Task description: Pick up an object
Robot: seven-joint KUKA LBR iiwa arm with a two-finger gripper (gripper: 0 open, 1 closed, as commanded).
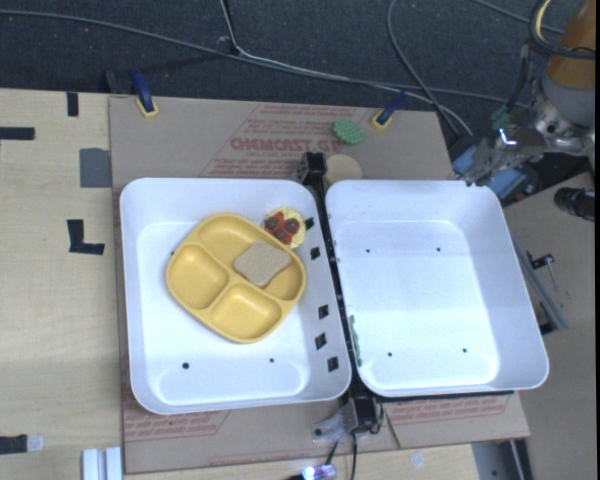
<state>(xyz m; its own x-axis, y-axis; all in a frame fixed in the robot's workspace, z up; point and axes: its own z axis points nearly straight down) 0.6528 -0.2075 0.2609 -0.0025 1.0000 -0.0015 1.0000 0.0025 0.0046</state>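
Dark blue carpet (310, 18) runs behind the bench, crossed by loose grey cables (280, 63), and a pale wooden benchtop (40, 268) carries a cardboard sheet (270, 138) held at its far edge by two blue-and-yellow clamps (143, 98). Two shallow white bins sit side by side on the cardboard, touching along a clipped centre seam. Left bin (145, 368): holds a yellow divided plate (235, 278), lying flat and turned at an angle, with a tan slice of toy bread (261, 262) resting on it and a small toy with red and dark pieces (285, 225) at the plate's far right rim. Right bin (430, 288): bare white floor. A small green dotted object (348, 131) lies on the cardboard beyond the bins. The arm's wrist and gripper (500, 153) stand at the upper right, beyond the right bin's far corner and well apart from every object; whether the gripper is apart or together cannot be told from this view. Assessment: no pick has begun. Risks noted: a descent into the right bin would close on nothing; the bread slice lies flat and thin, so fingers may skid over it; the plate is broad and may tilt or slide if caught at its rim; the small toy sits close to the bin wall, which could block one finger.
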